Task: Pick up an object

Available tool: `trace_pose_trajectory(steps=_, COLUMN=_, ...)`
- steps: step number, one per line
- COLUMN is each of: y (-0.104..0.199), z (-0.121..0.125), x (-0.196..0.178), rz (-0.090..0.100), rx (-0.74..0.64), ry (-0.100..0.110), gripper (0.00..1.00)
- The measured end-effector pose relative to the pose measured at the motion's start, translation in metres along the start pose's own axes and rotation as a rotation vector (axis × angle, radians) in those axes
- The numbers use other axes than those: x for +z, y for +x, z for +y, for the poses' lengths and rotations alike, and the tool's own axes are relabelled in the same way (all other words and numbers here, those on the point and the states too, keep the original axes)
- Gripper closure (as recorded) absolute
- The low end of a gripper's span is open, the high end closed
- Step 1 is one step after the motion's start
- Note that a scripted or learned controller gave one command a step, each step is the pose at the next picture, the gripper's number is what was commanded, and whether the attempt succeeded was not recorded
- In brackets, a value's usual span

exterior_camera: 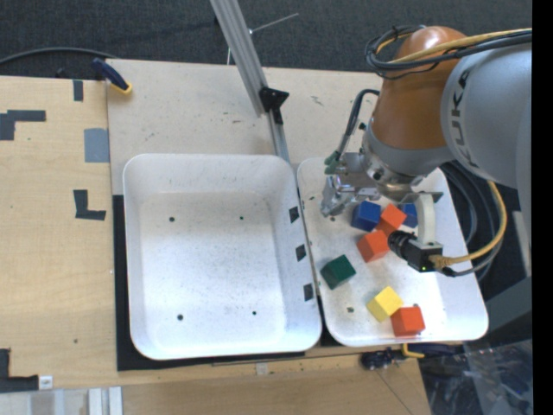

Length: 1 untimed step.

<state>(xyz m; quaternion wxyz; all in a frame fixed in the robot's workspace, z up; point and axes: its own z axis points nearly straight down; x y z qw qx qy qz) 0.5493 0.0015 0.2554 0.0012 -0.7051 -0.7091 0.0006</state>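
Observation:
The right bin holds several small blocks. A blue block lies next to an orange block, with another orange block just below them. Further toward the front lie a green block, a yellow block and a red-orange block. My gripper hangs low over the bin's upper left part, just left of the blue block. Nothing shows in its grasp. The wrist and arm hide the bin's back part.
The left bin stands beside the right one, sharing a raised rim. A slanted metal pole crosses behind the bins. Cables loop off the wrist over the right bin's right side.

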Motion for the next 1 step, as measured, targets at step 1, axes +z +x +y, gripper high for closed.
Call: trace_pose_trajectory(steps=1, y=0.0506, z=-0.0034, x=-0.0023, rz=0.001, rx=-0.002, ry=-0.001, gripper=1.00)
